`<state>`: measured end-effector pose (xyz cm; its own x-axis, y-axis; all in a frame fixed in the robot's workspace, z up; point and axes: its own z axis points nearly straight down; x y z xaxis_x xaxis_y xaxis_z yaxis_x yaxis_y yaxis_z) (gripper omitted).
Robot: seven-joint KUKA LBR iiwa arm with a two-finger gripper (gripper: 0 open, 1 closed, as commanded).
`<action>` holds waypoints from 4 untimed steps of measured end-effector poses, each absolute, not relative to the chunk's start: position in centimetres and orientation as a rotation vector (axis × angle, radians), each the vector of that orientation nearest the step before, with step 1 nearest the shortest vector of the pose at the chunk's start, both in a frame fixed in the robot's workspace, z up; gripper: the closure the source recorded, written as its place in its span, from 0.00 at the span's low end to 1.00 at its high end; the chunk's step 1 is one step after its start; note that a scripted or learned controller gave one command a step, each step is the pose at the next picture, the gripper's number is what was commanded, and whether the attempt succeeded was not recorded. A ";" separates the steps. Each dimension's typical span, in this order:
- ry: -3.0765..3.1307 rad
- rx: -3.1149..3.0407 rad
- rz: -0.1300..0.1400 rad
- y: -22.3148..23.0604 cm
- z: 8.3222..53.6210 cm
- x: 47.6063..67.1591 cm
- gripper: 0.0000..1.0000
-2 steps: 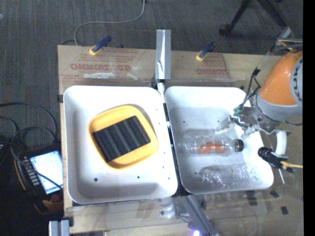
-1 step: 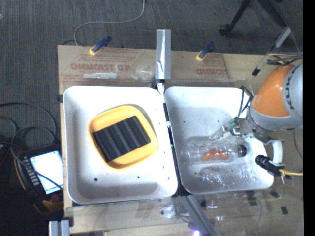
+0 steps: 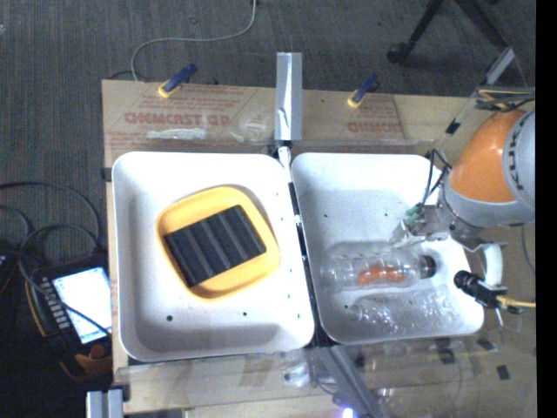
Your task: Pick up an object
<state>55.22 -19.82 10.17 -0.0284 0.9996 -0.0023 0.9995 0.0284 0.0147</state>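
A clear plastic bottle (image 3: 374,273) with something orange inside lies on its side in the right bin (image 3: 348,198). Crumpled clear plastic (image 3: 400,310) rests just in front of it. A yellow tray with a black ribbed insert (image 3: 218,241) lies in the left bin (image 3: 139,233). My gripper (image 3: 424,227) reaches down from the right, just above the bottle's right end near its dark cap (image 3: 427,266). The arm's wrist hides the fingertips.
The arm's orange band (image 3: 492,168) and grey body hang over the right bin's right edge. A metal divider post (image 3: 287,94) stands behind the bins. Blue and yellow clamps (image 3: 177,79) hold the bench board. A tablet (image 3: 78,299) lies on the floor at left.
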 end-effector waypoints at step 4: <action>2.230 2.211 -0.005 -22.1 15.5 56.4 0.00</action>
